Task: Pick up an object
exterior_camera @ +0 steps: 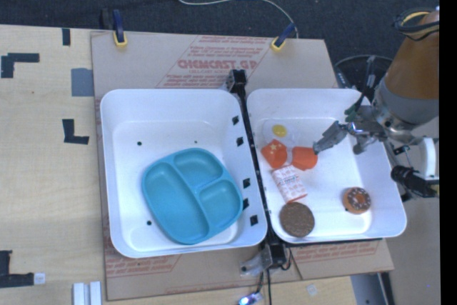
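Camera view footage placed the gripper (323, 143) over the right bin (371, 225), its dark fingers reaching leftward from the grey and orange arm (410, 82). Whether those fingers were spread or pressed together could not be told, and nothing was seen between them. An orange object (305, 158) lay just beside and slightly below-left of the tip, with a second orange piece (274, 153) further left near the divider. A white packet (289, 184), a brown disc (296, 219) and a small doughnut (356, 200) were scattered lower down. A blue tray (191, 194) was seen in the left bin (121, 153). A short advance down and left was judged necessary.
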You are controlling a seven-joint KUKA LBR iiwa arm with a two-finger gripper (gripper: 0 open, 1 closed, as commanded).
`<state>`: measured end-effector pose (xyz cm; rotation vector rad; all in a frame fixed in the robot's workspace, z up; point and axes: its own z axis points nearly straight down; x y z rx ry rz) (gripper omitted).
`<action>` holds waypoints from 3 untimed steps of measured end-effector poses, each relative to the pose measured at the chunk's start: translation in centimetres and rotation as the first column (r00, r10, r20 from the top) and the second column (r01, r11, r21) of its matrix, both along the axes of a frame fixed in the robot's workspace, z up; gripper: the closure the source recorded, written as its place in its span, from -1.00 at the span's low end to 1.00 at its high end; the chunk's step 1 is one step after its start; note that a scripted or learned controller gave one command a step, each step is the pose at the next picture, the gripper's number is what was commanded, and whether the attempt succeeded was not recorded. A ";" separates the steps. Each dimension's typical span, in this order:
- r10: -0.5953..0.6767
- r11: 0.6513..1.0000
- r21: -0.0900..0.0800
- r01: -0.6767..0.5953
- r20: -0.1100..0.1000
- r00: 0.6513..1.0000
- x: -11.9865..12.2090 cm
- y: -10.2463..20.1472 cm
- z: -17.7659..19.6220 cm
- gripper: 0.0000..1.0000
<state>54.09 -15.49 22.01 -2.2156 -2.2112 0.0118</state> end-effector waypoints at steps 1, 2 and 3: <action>0.004 1.000 -0.002 -0.003 0.012 1.000 0.3 0.0 0.6 -1.00; 0.002 1.000 -0.002 -0.002 0.007 1.000 -0.4 -0.4 -4.2 -1.00; 0.003 1.000 -0.001 -0.003 0.006 1.000 -0.7 0.7 -9.4 -1.00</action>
